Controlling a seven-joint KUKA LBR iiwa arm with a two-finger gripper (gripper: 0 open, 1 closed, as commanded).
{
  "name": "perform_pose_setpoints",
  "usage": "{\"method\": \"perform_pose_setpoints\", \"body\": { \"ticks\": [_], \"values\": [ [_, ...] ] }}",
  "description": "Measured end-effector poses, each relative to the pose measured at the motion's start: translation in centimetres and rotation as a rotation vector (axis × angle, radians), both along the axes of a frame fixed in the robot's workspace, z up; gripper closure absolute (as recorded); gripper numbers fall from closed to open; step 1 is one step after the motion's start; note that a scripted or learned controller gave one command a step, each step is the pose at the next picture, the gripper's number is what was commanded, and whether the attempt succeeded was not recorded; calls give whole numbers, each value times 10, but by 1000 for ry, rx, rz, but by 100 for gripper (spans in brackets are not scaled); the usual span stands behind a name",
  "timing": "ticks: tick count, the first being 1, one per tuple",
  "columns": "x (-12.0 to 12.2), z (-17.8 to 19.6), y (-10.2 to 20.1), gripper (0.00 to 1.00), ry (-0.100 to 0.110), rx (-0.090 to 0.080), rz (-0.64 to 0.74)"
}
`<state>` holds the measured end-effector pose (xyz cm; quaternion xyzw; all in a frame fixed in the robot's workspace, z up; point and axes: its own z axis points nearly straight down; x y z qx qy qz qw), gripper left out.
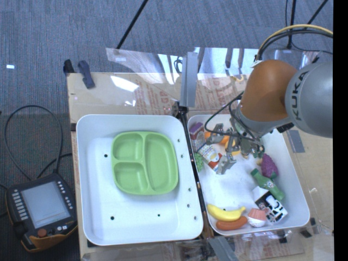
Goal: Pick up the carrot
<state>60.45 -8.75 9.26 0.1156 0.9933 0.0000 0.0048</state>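
Observation:
The carrot [224, 141] shows as a small orange piece in the upper left part of the right bin [296, 192], among other packed items. My gripper [222, 147] hangs right over it, reaching in from the right below the arm's orange band [266, 91]. Its fingers [227, 164] stand open, one on either side of the carrot, which lies low between them and is partly hidden. I cannot tell whether they touch it.
Around the carrot lie a purple can [196, 129] and a green-white packet [206, 154]. A purple fruit [268, 166], green bottle [267, 184], black-white carton [274, 208], banana [225, 212] and red sausage [231, 225] sit lower. The left bin [92, 200] holds a green divided plate [145, 162].

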Motion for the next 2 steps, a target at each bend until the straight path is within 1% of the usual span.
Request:
{"method": "perform_pose_setpoints", "body": {
  "ticks": [1, 2],
  "values": [
    [17, 15, 5, 100, 7, 1, 312],
    [18, 26, 7, 100, 4, 1, 315]
  ]
}}
